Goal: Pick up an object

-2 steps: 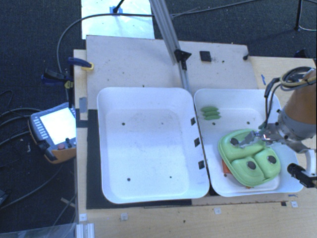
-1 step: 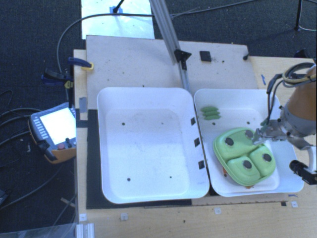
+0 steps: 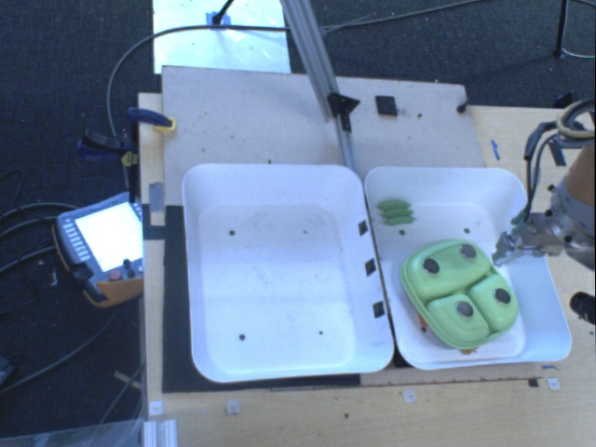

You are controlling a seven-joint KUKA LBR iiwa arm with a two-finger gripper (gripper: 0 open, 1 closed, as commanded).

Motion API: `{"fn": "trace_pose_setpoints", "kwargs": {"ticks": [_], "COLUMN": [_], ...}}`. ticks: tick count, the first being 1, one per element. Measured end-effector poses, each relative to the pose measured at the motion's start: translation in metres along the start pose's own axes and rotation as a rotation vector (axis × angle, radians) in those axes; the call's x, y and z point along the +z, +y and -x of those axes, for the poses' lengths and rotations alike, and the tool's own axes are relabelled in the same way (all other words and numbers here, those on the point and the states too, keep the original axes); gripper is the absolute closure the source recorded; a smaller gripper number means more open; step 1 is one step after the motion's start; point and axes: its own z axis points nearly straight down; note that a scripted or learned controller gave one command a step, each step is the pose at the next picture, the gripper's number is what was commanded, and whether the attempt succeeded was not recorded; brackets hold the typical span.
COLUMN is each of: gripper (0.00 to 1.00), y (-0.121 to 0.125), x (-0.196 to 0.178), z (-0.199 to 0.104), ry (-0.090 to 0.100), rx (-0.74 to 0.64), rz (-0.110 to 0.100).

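The desk (image 3: 484,124) carries a grey board (image 3: 251,110) at upper centre and two white bins (image 3: 270,268) side by side below.

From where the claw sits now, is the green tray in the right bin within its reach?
Probably yes. The claw hovers at the upper right edge of the green tray in the right bin, and nothing lies between them. The small green piece sits apart, toward the bin's far corner.

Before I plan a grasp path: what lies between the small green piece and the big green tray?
Bare white bin floor between small green piece and green tray, in the camera view.
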Motion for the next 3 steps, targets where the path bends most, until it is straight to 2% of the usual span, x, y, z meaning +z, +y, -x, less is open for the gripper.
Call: {"fn": "trace_pose_setpoints", "kwargs": {"ticks": [1, 2, 3], "gripper": [1.0, 1.0, 1.0], "y": [0.002, 0.003, 0.012], "x": [-0.054, -0.059, -0.053], "z": [0.0, -0.05, -0.113], "ry": [0.0, 0.003, 0.003], "rx": [-0.001, -0.006, -0.007], "rz": [0.002, -0.002, -0.003]}}
